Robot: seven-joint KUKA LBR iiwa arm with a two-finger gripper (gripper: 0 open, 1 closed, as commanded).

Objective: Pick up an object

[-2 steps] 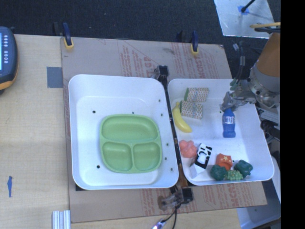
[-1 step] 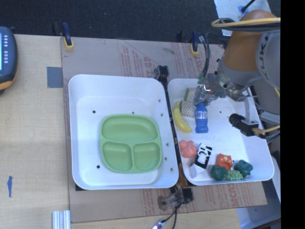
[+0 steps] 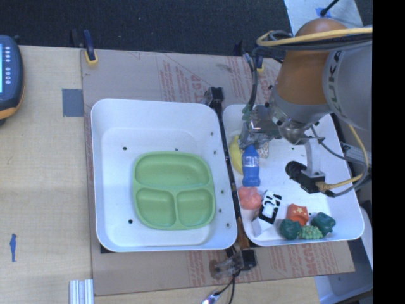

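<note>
Here the gripper hangs directly above the upright blue bottle in the right bin; its jaws' state cannot be told.

The place looks like a robotics lab: a grey arm trailing cables reaches over a wooden surface, where a cardboard sheet is clamped under two white bins, beside a handheld control pendant.

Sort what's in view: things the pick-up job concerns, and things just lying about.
Job: gripper, blue bottle, yellow item, orange item, black-and-white block, green toys, right bin.

Lying about: green tray, left bin, handheld device.
</note>
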